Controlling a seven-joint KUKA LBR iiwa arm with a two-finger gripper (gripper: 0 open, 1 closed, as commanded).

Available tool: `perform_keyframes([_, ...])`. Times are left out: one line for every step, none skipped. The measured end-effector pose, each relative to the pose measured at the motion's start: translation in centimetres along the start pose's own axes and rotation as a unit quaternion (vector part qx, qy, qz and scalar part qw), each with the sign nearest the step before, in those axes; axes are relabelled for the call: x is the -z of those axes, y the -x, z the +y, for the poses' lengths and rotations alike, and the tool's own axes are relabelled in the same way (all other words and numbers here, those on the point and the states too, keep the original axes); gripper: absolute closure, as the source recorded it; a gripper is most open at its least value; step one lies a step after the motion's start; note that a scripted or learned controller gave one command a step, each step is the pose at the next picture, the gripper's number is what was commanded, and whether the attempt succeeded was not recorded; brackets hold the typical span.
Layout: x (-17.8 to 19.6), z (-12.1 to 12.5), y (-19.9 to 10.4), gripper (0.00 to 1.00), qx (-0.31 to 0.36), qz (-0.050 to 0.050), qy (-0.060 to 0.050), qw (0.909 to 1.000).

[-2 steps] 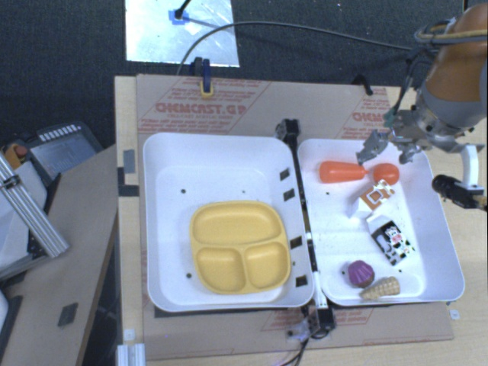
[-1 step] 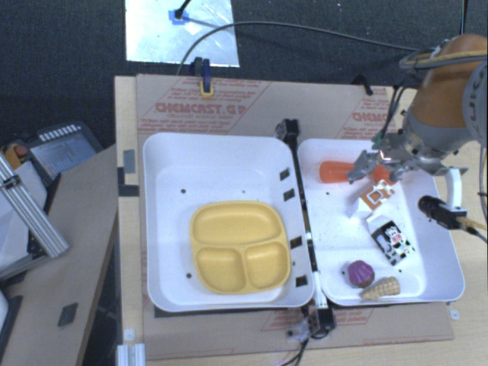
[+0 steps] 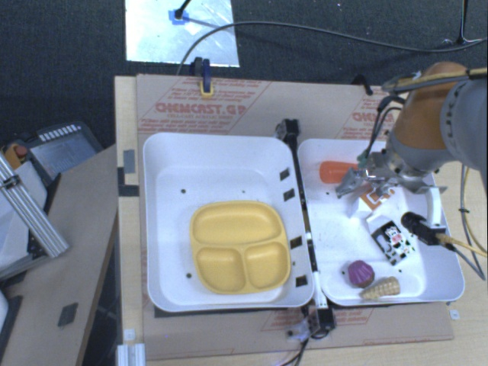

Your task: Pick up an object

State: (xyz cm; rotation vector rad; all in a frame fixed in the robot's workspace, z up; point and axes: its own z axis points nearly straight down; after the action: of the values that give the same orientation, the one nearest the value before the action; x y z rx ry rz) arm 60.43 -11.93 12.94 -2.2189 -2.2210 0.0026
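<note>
on the left we see a yellow tray (image 3: 240,246) with 3 compartments lying in the left bin (image 3: 164,204). in the right bin (image 3: 451,279) an orange piece (image 3: 335,171) lies at the far side, just beside the gripper (image 3: 364,180); we cannot tell how its jaws stand. nearer us lie a purple ball (image 3: 360,272), a cone (image 3: 380,287) touching it, and a black-and-white card (image 3: 392,240).

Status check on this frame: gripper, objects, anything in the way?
Gripper low in right bin, beside orange carrot; nothing seen held. Purple ball, cone, black-and-white block lie nearer. Yellow tray in left bin. No obstruction seen.
</note>
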Motion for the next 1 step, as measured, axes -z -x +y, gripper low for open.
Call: perform_keyframes([-2.24, 0.61, 0.31, 0.00, -0.001, -0.003, 0.011, 0.9999])
